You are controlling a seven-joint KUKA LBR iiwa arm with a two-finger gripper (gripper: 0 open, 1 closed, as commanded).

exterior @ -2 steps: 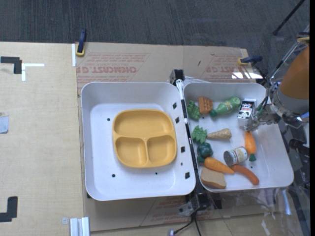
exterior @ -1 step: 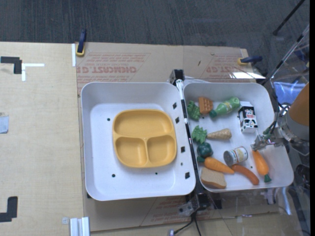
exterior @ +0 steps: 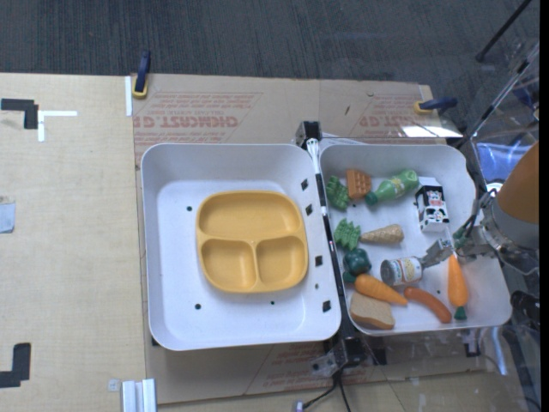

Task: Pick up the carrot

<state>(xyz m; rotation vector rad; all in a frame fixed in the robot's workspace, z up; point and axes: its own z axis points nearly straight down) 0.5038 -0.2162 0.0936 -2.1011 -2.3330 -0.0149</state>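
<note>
Right bin [exterior: 390,151] crowded, carrot [exterior: 457,283] by right wall, gripper [exterior: 448,249] fingers spread just beside it

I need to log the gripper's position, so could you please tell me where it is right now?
In the camera view, the gripper is over the right bin, toward its right side, between the small can and the upright carrot.

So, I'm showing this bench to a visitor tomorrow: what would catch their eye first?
Probably the yellow divided plate, alone in the left bin. Next, the right bin, crowded with toy food: orange carrots toward its near right corner, a bread slice at the front, green vegetables along its left wall. The gripper reaches in from the right, just above a carrot.
</note>
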